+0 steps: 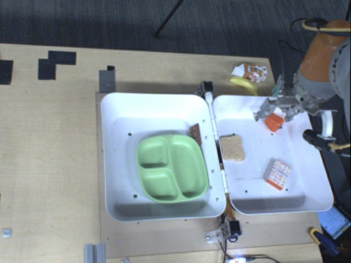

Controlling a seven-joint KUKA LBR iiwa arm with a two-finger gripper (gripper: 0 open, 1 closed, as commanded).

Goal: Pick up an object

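**Gripper low over the orange object in the right bin**

The grey arm with its orange band (pixel 320 56) reaches in from the right, and its two-finger gripper (pixel 276 112) sits low in the far part of the right shallow white bin (pixel 307 199). The metal fingers (pixel 264 110) look spread, one to each side, with a small orange-red object (pixel 274 122) directly beneath and between them; whether they actually touch or clamp it cannot be told from this angle.

Left of the gripper and nearer the camera, a tan slice of bread (pixel 232 147) lies flat against the bin's left wall. Well toward the camera from the gripper, a small white and orange printed box (pixel 277 174) lies tilted on the bin floor.

Beyond the gripper, outside the bin on the wooden bench (pixel 49 163), a yellow banana-shaped piece (pixel 243 84) lies just beside a small white and orange packet (pixel 251 72).

Far to the gripper's left, the left white bin (pixel 118 147) holds a pale green plastic divided tray (pixel 171 167) with three compartments, and a small brown object (pixel 194 131) touches that tray's far right corner.
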